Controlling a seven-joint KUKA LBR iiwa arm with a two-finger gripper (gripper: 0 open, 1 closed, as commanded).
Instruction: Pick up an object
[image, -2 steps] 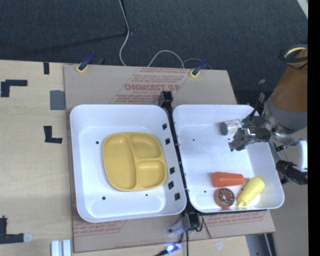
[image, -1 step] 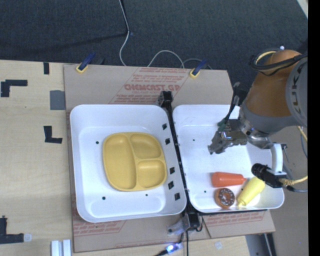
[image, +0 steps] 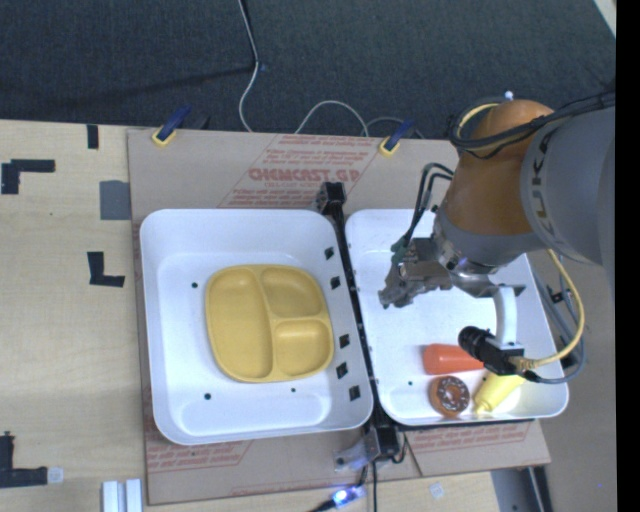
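- Pincer (image: 398, 290) hangs over the upper-left part of the right bin (image: 375, 240), near the divider between the bins; nothing visible between its fingers, and I cannot tell whether they stand wide or narrow.
- Arm (image: 500, 180), grey with an orange band, reaches in from the right and covers the right bin's upper right.
- Orange carrot-shaped toy (image: 447, 357) lies in the right bin's lower part, below and right of the pincer, apart from it.
- Brown doughnut-like toy (image: 450, 396) sits just below the carrot; a yellow toy (image: 497, 394) lies just beside it at the right.
- Left bin (image: 160, 240) holds a yellow divided plate (image: 268, 322) near its middle.
- Both bins rest on a cardboard sheet (image: 290, 170) on the worktop (image: 60, 330).
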